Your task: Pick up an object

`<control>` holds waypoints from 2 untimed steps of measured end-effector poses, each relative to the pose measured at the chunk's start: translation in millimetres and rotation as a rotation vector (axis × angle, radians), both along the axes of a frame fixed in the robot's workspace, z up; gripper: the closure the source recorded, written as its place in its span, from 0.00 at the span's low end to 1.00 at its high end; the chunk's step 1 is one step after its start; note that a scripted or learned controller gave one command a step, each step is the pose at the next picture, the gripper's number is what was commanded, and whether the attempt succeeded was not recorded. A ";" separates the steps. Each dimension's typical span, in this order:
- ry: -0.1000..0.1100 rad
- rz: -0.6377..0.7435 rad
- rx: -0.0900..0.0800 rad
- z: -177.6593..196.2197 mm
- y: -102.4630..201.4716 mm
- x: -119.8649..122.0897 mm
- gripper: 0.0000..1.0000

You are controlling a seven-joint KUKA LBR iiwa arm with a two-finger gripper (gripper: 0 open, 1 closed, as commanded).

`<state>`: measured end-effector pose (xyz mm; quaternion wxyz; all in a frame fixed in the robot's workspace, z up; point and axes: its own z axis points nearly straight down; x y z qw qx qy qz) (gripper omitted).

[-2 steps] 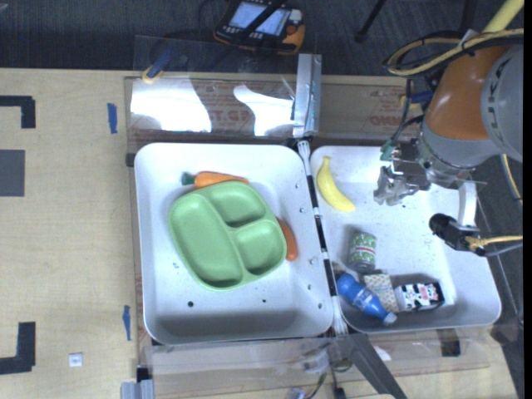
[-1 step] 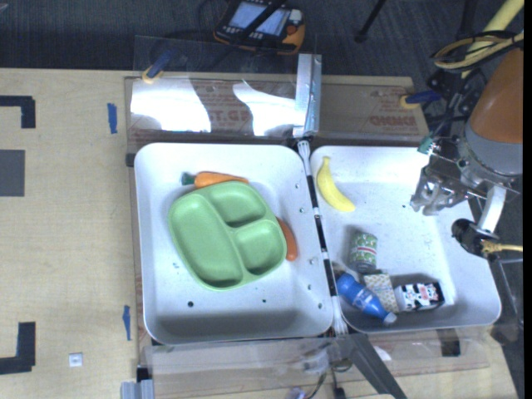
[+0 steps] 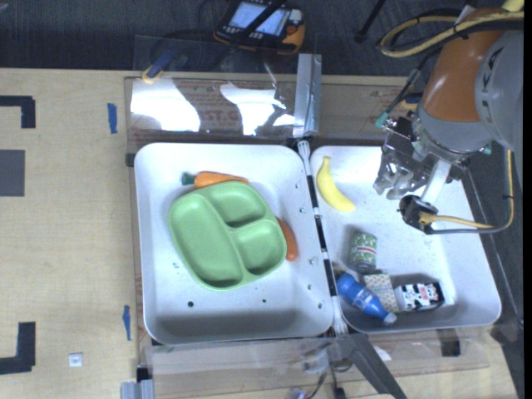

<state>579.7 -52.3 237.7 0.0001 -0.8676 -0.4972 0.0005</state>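
Pincer: the grey two-finger pincer (image 3: pixel 397 181) hangs over the upper part of the right shallow white bin (image 3: pixel 465 260), carrying nothing; whether it is apart or together I cannot tell from this slant.
Nearest candidate: a curved yellow banana (image 3: pixel 331 188) lies near the right bin's upper left corner, just beside the pincer and apart from it.
Other candidates: a small green patterned can (image 3: pixel 362 250) stands mid-bin; along the lower edge lie a blue plastic bottle (image 3: pixel 364 298), a patterned grey packet (image 3: pixel 380 284) touching it, and a black-and-white carton (image 3: pixel 420 295).
Left bin: the left shallow white bin (image 3: pixel 158 223) holds a green three-compartment plastic tray (image 3: pixel 226 233), with an orange carrot (image 3: pixel 218 178) at its upper edge and another orange piece (image 3: pixel 289 241) at its right side.
Stage: judged as approach, nothing picked yet.
Risk, banana: its curve and smooth skin could let it roll or slide out of a closing grip; the dividing wall close by could block one side.
Risk, lower cluster: the items touch, so a descent there may nudge neighbours or catch two.
Risk, cable: the yellow cable (image 3: pixel 457 221) looping below the wrist could snag.
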 end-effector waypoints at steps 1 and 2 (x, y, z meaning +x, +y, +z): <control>0.003 -0.299 0.000 36.0 19.4 -53.5 1.00; 0.003 0.038 0.002 24.5 26.3 -48.4 1.00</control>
